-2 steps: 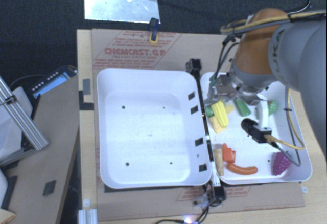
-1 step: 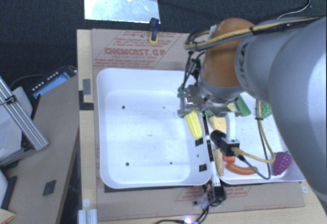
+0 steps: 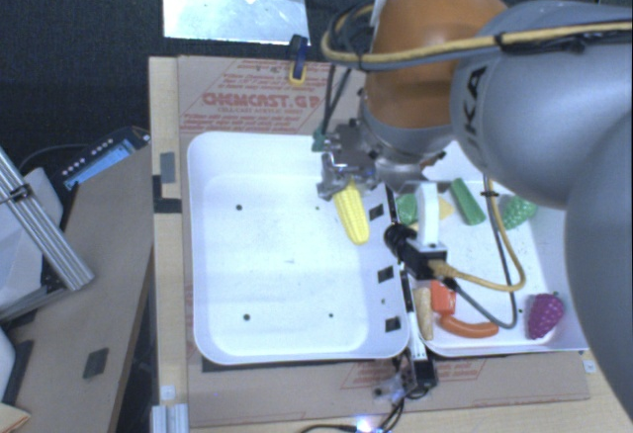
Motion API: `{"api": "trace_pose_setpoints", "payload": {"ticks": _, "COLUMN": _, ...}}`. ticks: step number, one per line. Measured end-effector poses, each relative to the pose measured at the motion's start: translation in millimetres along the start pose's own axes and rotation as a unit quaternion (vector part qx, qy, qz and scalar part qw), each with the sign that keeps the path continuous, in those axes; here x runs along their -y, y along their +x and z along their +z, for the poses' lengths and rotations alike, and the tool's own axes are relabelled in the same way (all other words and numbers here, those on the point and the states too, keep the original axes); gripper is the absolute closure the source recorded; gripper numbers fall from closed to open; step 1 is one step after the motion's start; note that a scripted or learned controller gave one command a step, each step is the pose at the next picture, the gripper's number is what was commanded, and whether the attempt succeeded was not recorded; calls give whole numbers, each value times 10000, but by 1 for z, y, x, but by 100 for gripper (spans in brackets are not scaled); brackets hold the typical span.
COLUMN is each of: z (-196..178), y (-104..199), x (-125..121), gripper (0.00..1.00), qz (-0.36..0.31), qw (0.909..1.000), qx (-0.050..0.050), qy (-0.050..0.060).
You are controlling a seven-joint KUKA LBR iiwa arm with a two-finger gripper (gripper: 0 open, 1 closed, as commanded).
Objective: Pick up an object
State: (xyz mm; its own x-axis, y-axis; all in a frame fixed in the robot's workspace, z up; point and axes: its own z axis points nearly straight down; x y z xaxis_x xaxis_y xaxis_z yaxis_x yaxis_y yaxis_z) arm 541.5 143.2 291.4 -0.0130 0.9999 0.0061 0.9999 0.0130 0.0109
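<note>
**Corn in my grip, over the left bin**

My gripper [image 3: 344, 186] hangs over the right-hand part of the left bin [image 3: 232, 322], close to the wall it shares with the right bin [image 3: 495, 347]. My jaws are clamped on one corn cob [image 3: 352, 214]: its upper end sits between my fingers and the yellow body slants down and to the right, above the white floor. Whether its tip touches the floor I cannot tell.

Two bins, side by side. In the right one I count:
- one long green piece [image 3: 468, 203], tilted, near the far wall
- one leafy green piece [image 3: 517, 212] just beside it, partly under my arm
- one white stick [image 3: 428, 214], upright in the view
- one small round green piece [image 3: 406, 211] next to the stick
- one orange carrot [image 3: 469, 327] lying along the near wall
- one purple grape bunch [image 3: 544, 314] in the near right corner
- one small red-orange piece [image 3: 442, 300] near the shared wall

One yellow cable [image 3: 485, 278] loops over the right bin.
</note>
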Motion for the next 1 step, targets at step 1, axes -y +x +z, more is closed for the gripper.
{"api": "trace_pose_setpoints", "payload": {"ticks": 1, "z": 63, "y": -13, "x": 53, "gripper": 100, "qz": 60, "qw": 9999, "qx": 32, "qy": 80}}
